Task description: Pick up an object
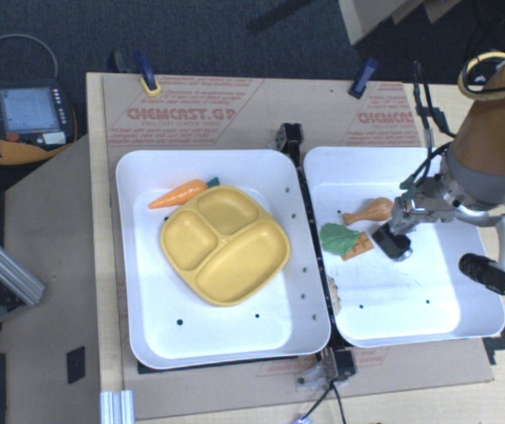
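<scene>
In the right bin (411,321), a tan toy drumstick (369,211) lies near the middle, and just below it a green leafy piece with an orange stub (344,239) rests on the floor. My gripper (392,242) hangs low over the right bin, right beside the orange stub and just below the drumstick. Nothing can be seen held in it. In the left bin (146,307) sits a yellow divided plate (224,244), with an orange toy carrot (178,193) lying along its upper left rim.
The arm's grey and orange body (493,140) covers the right bin's upper right part. A black divider (310,237) runs between the bins. Clamps (149,83) grip the cardboard base at the back. A pendant (25,117) lies off the bench at left.
</scene>
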You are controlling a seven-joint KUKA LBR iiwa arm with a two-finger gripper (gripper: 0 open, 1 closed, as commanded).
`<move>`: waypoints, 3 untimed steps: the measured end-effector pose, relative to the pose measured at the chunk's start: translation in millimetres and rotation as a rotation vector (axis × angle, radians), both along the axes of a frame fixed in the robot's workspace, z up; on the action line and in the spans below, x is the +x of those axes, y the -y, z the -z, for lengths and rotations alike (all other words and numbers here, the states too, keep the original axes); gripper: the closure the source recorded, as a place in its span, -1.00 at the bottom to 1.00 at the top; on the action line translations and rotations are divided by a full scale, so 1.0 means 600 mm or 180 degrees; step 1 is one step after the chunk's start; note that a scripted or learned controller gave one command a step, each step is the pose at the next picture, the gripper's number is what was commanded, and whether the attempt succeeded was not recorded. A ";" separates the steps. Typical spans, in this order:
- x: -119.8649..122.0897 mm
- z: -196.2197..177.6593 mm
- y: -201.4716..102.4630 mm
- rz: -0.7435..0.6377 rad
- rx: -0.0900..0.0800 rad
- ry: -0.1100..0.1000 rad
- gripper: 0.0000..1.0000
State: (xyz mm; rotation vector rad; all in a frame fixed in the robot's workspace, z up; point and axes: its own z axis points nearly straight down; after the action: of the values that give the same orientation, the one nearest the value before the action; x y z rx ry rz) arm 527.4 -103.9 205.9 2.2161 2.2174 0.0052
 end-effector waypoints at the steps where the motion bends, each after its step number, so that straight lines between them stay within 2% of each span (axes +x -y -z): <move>1: 0.002 -0.069 0.000 -0.0001 0.0001 -0.0001 1.00; 3: 0.044 -0.072 -0.167 -0.0015 0.0009 -0.0015 1.00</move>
State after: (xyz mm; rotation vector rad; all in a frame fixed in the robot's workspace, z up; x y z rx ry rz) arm 554.1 -3.4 249.4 2.2146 2.2261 0.0031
